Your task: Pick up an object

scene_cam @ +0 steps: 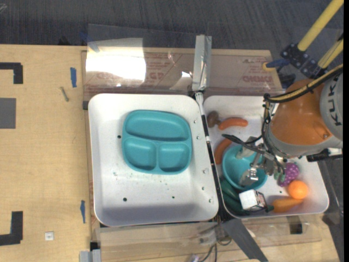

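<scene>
Surface: wooden table bearing two shallow white bins side by side, seen from the fixed camera above at a slant.
Left bin: holds a teal divided plate, well apart from the end effector, on its far side across the bin walls.
Right bin: crowded; the arm reaches down into it.
End effector: low over the teal bowl, at or just above the bowl's inner hollow.
End effector state: cannot tell whether released or clenched; nothing visibly grasped.
Nearest candidate: teal bowl, directly beneath, rim extending toward the left bin.
Other candidates: white block just beside, toward the near rim; orange ball and purple grapes near, on the arm's side; orange sausage-shaped piece farther off, toward the back wall, long axis running across the bin.
Judgement: the pick is not yet made; the bowl's rim looks the likeliest hold.
</scene>
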Robot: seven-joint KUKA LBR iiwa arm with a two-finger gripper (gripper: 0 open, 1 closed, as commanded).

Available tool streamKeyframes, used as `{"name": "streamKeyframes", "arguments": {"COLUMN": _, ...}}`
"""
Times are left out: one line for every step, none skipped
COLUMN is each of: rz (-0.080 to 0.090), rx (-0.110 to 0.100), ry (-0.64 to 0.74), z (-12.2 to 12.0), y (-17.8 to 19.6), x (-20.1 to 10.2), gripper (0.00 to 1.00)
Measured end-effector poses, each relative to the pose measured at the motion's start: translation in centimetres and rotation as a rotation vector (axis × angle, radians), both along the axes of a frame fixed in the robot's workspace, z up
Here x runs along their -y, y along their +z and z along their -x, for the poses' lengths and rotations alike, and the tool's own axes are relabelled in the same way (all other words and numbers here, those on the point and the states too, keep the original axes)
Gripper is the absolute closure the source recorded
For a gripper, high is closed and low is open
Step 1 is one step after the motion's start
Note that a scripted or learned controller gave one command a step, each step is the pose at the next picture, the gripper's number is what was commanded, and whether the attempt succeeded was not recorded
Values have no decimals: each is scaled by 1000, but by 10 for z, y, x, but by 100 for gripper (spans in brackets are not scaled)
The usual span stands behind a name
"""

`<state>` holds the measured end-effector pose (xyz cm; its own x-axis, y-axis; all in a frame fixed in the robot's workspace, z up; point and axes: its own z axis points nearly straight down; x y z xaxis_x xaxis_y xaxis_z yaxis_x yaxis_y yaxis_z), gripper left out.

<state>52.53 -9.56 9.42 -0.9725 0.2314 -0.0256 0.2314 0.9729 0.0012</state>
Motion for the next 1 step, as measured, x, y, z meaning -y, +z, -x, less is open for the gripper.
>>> {"name": "streamKeyframes", "arguments": {"rz": -4, "rx": -10, "ry": -73, "z": -67, "y": 76, "x": 13, "gripper": 0}}
